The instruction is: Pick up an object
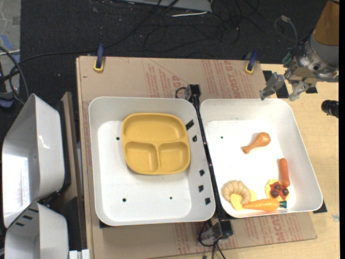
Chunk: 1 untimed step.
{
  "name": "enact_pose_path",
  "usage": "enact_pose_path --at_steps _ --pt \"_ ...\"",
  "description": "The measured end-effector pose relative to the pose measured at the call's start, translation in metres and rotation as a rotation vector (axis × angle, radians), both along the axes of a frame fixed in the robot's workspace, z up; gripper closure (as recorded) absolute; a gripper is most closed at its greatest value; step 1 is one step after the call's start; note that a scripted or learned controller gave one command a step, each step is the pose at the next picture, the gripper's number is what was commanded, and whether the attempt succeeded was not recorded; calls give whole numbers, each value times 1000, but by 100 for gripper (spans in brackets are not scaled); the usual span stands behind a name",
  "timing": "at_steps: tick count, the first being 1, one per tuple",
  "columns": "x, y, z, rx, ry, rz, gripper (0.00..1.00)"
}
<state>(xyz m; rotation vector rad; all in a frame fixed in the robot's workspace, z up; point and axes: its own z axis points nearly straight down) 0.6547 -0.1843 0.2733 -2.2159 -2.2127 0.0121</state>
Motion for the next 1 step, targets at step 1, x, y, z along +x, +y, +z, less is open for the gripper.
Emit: enact_pose_path --at_steps 1 --pt "2 1 9 -2 -13 3 0"
